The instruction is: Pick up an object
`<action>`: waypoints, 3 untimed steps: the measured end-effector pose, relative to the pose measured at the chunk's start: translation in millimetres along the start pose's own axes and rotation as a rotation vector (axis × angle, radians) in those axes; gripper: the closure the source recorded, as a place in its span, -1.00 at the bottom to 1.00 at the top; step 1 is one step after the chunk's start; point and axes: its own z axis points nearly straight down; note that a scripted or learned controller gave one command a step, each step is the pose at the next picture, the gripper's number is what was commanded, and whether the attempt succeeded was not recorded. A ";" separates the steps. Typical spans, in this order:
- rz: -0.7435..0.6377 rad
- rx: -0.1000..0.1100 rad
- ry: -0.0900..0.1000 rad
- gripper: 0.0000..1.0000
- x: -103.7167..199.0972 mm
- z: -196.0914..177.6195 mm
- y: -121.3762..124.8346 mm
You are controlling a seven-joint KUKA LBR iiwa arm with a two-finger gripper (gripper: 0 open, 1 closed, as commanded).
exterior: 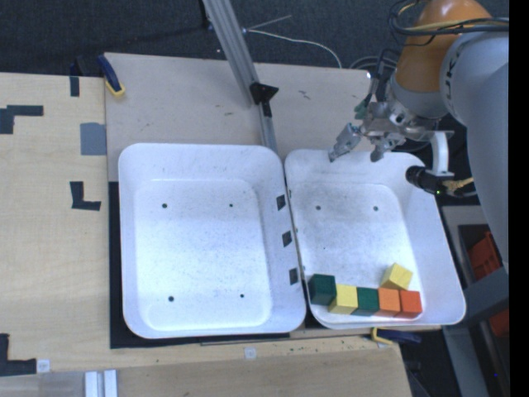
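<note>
My claw [356,151] hangs over the far edge of the right bin [430,222], fingers spread apart with nothing between them. The blocks lie well apart from it, in a row along that bin's near wall: a dark green cube [321,288], a yellow cube [345,297], a second green cube [368,298], an orange cube [389,299] and a red-orange cube [410,303], with another yellow cube [400,275] tilted just behind the orange one. The left bin [132,222] sits beside it on the counter [50,246].
</note>
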 end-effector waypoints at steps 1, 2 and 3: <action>0.003 0.000 0.000 -1.00 -27.8 5.9 -2.3; 0.004 0.008 0.003 -1.00 -34.1 104.9 -82.3; 0.001 0.000 0.002 -1.00 -33.2 101.0 -78.8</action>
